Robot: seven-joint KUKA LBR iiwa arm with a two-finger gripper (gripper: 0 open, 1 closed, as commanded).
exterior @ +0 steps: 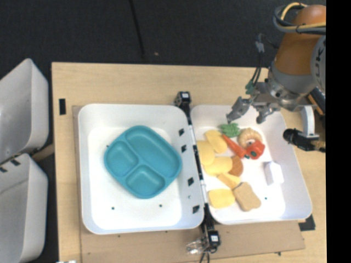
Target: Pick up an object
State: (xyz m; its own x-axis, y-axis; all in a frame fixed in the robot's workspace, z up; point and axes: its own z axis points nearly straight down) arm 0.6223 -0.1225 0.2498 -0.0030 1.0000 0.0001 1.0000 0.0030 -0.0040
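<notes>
Camera view: our two-finger gripper (250, 109) hangs spread open and empty over the right white bin's (290, 199) far edge. Just near of it we note a green leafy toy (230, 129), then a round tan doughnut (250, 135). We judge a straight descent onto the doughnut, fingers straddling it, is best.

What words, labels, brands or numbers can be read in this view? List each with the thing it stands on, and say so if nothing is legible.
None can be read.
The arm bears a dark mark at its right side, cut off and too blurred to read.
The teal tray, the left bin, the right bin and the toy food carry no lettering that I can make out.
</notes>
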